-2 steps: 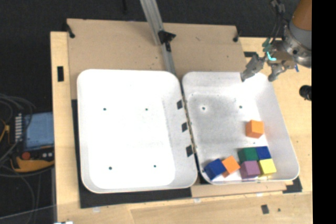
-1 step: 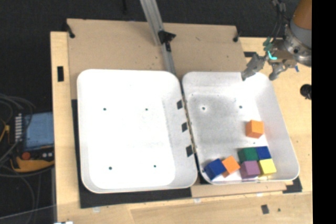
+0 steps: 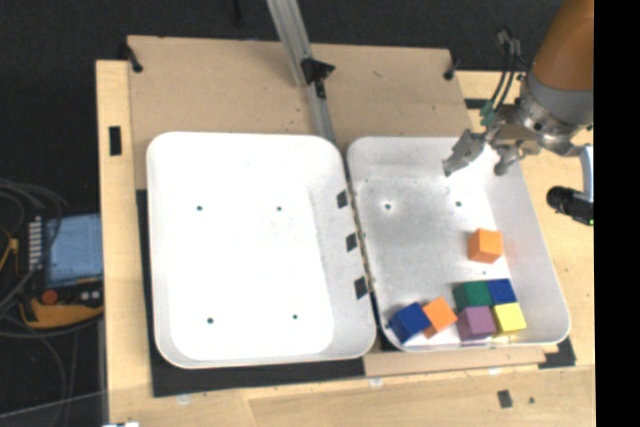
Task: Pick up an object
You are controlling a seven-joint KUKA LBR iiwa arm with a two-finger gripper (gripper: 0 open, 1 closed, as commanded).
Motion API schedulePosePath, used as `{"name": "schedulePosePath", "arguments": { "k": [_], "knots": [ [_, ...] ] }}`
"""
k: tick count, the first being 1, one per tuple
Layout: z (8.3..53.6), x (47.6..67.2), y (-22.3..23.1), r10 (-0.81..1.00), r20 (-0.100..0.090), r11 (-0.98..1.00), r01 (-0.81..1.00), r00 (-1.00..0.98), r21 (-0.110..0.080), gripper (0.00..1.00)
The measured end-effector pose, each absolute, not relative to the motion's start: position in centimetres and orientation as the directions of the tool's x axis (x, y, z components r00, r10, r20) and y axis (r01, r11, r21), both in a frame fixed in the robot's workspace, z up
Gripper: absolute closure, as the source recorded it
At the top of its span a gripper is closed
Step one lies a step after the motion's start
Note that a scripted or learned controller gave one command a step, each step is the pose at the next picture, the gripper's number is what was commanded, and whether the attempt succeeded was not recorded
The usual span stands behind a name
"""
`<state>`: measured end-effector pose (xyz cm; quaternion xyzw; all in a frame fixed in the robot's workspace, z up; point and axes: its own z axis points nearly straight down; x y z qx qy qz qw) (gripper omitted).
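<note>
The right bin [image 3: 520, 215] is the landmark. The end effector [image 3: 482, 153], fingers spread and holding nothing, hovers over its far edge. The orange cube [image 3: 485, 245] lies alone mid-bin; remaining blocks [image 3: 470, 311] crowd the near wall, risking a fouled, slipping grasp.

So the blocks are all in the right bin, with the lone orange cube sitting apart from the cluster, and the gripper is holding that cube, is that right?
Not quite. The camera view shows the gripper open over the right bin's far end, holding nothing. The lone orange cube lies on the bin floor, apart from the cluster.
</note>
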<state>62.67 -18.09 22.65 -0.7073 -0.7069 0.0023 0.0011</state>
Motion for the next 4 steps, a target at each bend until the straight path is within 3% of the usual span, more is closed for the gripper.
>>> {"name": "schedulePosePath", "arguments": {
  "k": [2, 3, 4],
  "knots": [
    [12.0, 62.4, -17.3, 1.000, -0.002, -0.004, 1.000, 0.004, -0.004, 0.00],
    [13.5, 62.6, -17.4, 1.000, -0.001, -0.008, 1.000, 0.008, 0.006, 1.00],
    [19.2, 63.3, -18.3, 1.000, -0.003, -0.007, 1.000, 0.007, 0.008, 1.00]
  ]
}}
